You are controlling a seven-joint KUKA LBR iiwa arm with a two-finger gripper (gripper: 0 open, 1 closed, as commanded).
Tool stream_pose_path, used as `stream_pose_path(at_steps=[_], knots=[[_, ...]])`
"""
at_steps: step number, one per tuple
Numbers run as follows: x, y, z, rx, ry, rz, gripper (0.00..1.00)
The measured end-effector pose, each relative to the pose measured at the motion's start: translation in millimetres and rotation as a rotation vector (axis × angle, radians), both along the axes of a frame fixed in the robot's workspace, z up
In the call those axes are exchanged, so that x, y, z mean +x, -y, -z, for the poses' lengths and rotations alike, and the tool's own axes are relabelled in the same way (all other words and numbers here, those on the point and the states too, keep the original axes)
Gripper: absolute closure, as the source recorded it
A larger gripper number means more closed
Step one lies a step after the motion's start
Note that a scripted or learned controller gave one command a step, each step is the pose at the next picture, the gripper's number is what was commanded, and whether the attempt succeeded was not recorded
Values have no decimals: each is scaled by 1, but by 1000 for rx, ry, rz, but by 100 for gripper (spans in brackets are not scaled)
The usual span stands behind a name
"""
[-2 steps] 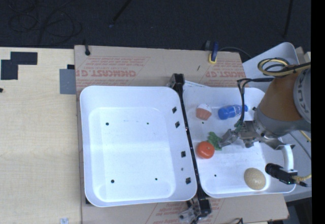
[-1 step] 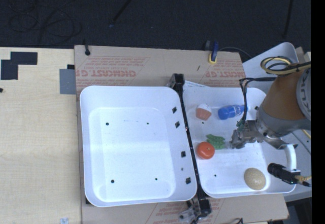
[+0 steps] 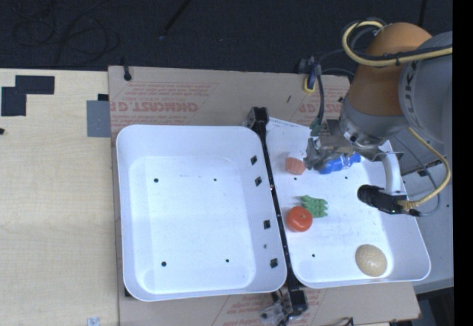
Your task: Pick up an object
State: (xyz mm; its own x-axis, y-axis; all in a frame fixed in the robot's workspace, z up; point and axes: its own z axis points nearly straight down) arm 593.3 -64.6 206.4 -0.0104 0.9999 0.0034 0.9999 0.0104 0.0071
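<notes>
Left bin: white and shallow, it lies to the left of my reach, touching the right bin along a black divider.
Right bin: white as well, it holds every loose object on the bench and my gripper too.
My arm: grey with an orange band, I reach in from the right and bend down over the right bin's far end.
My gripper: low over the bin's far left part; I cannot tell how it is set.
Blue object: lies just beside my gripper, on its right.
Beige egg-shaped object: rests in the near right corner, well apart from me.
Red round object: sits near the divider.
Green object: touches the red one's upper right.
Small pink block: sits just left of my gripper.
</notes>
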Motion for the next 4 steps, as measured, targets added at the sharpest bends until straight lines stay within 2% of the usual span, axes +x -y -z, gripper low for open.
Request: stream_pose_path(at_steps=[1, 2, 3, 4], knots=[[54, -47, -136, -3, 5, 5, 100], [52, -137, -202, -1, -4, 2, 100], [41, -218, -316, 0, -2, 3, 100], [51, -313, -329, -3, -13, 2, 100]])
